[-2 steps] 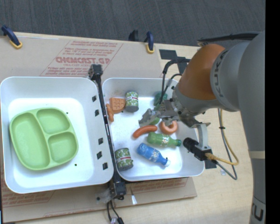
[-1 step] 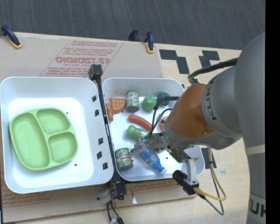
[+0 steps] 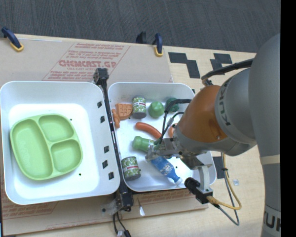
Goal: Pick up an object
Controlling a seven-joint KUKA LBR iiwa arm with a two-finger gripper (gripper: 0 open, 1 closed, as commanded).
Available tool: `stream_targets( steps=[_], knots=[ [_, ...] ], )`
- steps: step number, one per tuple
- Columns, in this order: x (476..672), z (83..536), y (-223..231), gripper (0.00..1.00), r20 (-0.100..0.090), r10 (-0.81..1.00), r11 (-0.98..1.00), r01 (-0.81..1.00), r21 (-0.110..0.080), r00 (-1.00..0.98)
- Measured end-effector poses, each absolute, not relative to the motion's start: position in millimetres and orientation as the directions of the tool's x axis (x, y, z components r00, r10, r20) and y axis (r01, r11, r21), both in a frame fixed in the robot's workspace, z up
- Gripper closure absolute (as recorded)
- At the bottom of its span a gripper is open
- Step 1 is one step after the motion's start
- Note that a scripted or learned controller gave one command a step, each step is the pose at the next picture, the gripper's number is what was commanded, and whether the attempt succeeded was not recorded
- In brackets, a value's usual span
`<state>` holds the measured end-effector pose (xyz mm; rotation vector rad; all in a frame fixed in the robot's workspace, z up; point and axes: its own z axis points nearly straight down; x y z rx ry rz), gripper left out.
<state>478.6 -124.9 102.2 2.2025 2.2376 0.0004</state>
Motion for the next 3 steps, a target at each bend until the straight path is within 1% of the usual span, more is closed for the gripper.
stream_targets(
  steps=[1,2,3],
  knots=[
    [478.4,285.1,-94.1,1.0,-0.002,1.0,0.007,1.0,0.005,-0.007],
    [478.1,277.4,-37.2,1.0,0.0,1.0,0.008,1.0,0.001,-0.008],
    [479.2,287.8,-37.2,1.0,-0.001,1.0,0.014,1.0,0.003,-0.014]
  ],
)
